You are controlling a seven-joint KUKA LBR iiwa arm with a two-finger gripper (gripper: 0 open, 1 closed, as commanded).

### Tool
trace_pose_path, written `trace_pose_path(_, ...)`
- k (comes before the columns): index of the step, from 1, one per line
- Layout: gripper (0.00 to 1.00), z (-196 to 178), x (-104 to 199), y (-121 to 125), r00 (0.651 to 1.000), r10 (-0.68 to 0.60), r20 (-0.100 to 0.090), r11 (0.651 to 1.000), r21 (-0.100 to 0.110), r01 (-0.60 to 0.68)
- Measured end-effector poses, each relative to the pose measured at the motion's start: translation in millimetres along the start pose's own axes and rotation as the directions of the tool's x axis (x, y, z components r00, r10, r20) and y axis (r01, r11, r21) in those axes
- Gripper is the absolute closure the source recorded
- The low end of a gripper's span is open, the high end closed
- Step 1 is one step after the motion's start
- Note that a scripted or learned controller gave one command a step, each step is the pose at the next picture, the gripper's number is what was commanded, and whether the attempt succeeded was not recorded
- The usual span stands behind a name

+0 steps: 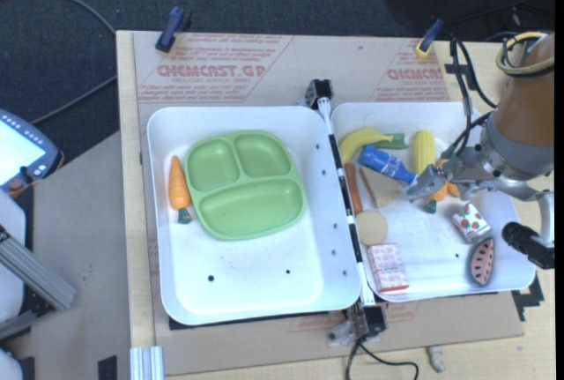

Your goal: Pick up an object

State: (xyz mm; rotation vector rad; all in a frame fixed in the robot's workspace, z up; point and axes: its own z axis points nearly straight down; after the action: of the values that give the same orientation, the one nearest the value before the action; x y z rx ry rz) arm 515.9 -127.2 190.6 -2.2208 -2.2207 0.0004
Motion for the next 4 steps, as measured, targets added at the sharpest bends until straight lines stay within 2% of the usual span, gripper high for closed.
trace_pose_path(1, 0.0, 102, 5, 55, 1.0, -0.002, 0.0, 1.0, -0.008, 0.002)
trace_pose_path(2, 1.0, 91, 6, 56, 1.0, -0.001, -0.001, 1.0, -0.012, 0.001)
trace_pose_path(3, 1.0, 33, -62, 73, 1.0, 0.001, 0.003, 1.0, -0.003, -0.001)
trace_pose_path(4, 1.0, 86, -84, 79, 1.0, -0.004, -0.004, 1.0, -0.008, 0.004)
